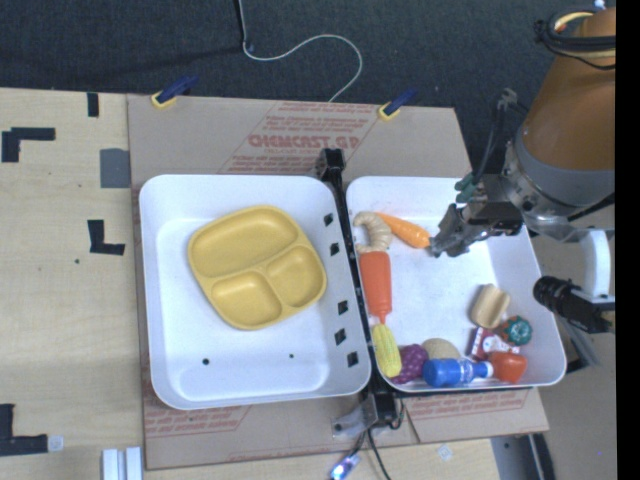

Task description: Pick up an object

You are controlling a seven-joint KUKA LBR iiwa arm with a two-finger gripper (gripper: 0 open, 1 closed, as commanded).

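My gripper [447, 243] hangs over the right bin [450, 293], near its back, just right of a small orange carrot [404, 230]. Nothing shows between its dark fingers. A pale curved shrimp-like piece [374, 229] lies beside the carrot at the bin's left wall. Below it runs a long orange carrot [377, 283], then a yellow corn cob [386, 348] and purple grapes [411, 361]. Along the front lie a blue bottle [447, 372], a tan potato-like lump [439, 349], a bread-coloured piece [488, 305], a red item [506, 367] and a small can [517, 331].
The left bin [170, 268] holds a yellow divided plate [257, 265]. A black divider with clips [340, 258] separates the bins. Both bins rest on cardboard [290, 133] with clamps at the back. A white cable [300, 48] loops behind. The right bin's middle floor is bare.
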